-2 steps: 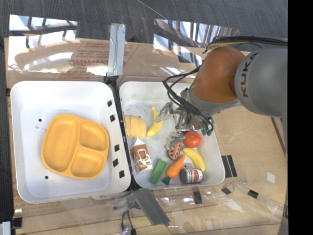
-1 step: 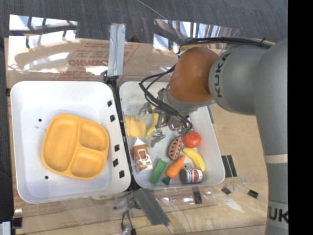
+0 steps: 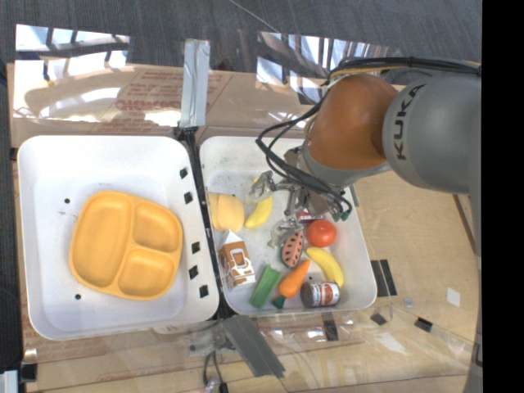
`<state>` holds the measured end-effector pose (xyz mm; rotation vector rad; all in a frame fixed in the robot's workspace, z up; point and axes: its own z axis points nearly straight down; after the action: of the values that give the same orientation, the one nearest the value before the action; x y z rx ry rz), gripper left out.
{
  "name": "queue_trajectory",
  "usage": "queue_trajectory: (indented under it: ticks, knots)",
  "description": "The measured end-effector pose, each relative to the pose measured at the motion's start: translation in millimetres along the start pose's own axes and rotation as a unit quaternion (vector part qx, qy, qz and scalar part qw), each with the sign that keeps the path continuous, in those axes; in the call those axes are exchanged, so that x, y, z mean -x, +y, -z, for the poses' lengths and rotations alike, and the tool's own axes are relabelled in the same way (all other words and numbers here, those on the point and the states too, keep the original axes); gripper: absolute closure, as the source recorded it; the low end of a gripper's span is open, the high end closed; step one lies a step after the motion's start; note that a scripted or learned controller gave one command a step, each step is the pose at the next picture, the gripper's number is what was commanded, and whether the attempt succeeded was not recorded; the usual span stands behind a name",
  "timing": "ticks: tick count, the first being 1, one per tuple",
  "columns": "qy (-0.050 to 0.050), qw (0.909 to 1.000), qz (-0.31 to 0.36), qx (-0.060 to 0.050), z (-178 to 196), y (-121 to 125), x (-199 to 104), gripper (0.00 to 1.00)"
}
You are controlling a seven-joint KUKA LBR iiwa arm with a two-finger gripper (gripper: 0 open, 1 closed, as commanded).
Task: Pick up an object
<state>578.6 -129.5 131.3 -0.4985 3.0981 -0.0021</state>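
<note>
Low over the right bin (image 3: 360,252), the gripper (image 3: 296,207) is seen above a watermelon slice (image 3: 292,247) and tomato (image 3: 322,233); its state cannot be told. Nearby are found two bananas, a carrot (image 3: 293,278) and a can (image 3: 319,294). A yellow tray (image 3: 125,244) is held by the left bin (image 3: 41,219).

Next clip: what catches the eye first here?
The grey arm with its orange band looms over the right bin, above a jumble of toy food: a tomato, a banana, a carrot and a can. In the left bin lies a yellow divided tray.
</note>
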Motion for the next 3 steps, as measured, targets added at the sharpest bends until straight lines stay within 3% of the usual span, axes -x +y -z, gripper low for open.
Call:
queue_trajectory:
  ticks: [1, 2, 3]
  knots:
    - [-0.003, 0.9859, 0.167, -0.002, -36, 2, 27, 0.00]
    - [0.000, 0.9579, 0.287, 0.000, 2, -59, -15, 0.00]
    - [-0.001, 0.9485, 0.317, 0.000, -36, -12, 25, 0.00]
